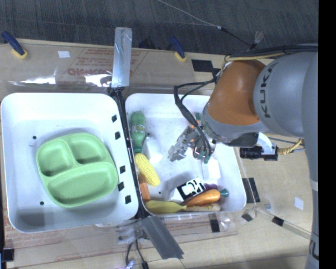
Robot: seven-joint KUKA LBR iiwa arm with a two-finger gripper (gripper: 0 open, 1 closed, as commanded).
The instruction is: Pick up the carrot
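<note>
The arm (257, 100) enters from the right and covers the far right part of the right bin (157, 102); its orange band and grey housing hide whatever lies beneath them. The claw (185, 145) hangs over the middle of the right bin, its metal fingers tangled visually with dark cables, so whether it is open or closed cannot be told; nothing is seen between the fingers. The carrot (204, 196) lies on its side at the near right of the right bin, well apart from the claw, with its green end pointing right. A black-and-white block (190, 188) touches the carrot on its far left side and overlaps part of it. A yellow banana (165, 207) lies just left of the carrot along the near wall. An ear of corn (147, 169) lies near the left wall, with a green bottle-shaped item (138, 129) farther back. A small orange item (144, 191) near the corn is partly hidden and cannot be identified. The left bin (22, 111) holds a green divided plate (75, 168). The table (280, 228) carries both bins.
</note>
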